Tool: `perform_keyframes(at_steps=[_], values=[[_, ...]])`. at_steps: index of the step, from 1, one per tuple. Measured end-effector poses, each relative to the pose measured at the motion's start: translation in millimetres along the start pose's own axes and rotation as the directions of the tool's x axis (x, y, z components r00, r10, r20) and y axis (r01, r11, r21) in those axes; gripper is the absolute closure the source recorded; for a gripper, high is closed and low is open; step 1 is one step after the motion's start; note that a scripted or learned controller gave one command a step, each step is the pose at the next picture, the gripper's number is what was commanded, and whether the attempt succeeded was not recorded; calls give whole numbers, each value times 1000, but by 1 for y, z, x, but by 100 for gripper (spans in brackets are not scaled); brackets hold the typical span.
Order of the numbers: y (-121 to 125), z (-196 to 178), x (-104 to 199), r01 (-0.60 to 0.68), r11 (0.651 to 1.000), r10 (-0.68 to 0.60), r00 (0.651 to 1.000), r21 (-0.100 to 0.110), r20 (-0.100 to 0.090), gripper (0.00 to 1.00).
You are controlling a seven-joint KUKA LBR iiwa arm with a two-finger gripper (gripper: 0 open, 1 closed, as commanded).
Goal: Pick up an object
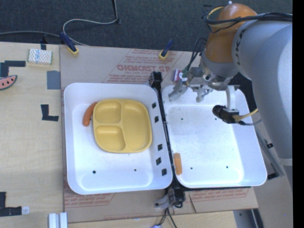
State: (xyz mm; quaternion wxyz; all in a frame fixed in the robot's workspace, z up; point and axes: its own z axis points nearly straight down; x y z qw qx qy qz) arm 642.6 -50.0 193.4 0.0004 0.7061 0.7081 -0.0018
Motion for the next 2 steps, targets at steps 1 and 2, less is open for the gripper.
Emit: perform_keyframes(at_steps=[1,2], values=[[0,-9,1,2,1000,-2,1000,1,0,100],[0,-9,0,1,1000,-1,1000,1,1,0]])
